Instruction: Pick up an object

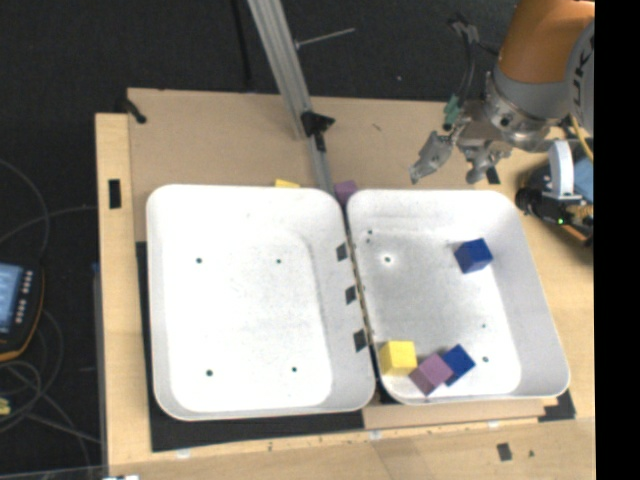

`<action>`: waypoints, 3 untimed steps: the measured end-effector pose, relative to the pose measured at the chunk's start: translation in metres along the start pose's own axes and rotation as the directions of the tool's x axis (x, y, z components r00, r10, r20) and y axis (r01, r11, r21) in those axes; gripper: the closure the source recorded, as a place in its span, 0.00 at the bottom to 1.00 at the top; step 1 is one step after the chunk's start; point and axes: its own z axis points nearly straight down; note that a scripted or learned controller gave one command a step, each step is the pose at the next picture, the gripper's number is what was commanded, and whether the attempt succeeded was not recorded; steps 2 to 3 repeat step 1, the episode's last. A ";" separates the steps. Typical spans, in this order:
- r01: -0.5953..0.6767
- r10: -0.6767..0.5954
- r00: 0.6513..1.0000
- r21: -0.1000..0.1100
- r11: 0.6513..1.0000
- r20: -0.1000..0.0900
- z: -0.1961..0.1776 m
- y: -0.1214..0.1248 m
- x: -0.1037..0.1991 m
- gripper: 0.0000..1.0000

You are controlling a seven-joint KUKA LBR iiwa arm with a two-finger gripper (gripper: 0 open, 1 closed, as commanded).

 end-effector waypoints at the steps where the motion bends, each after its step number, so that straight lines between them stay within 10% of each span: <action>1: -0.006 0.006 1.000 0.006 1.000 -0.001 0.163 0.011 -0.065 0.00; 3: -0.006 0.006 1.000 0.006 1.000 -0.001 0.163 0.011 -0.065 0.00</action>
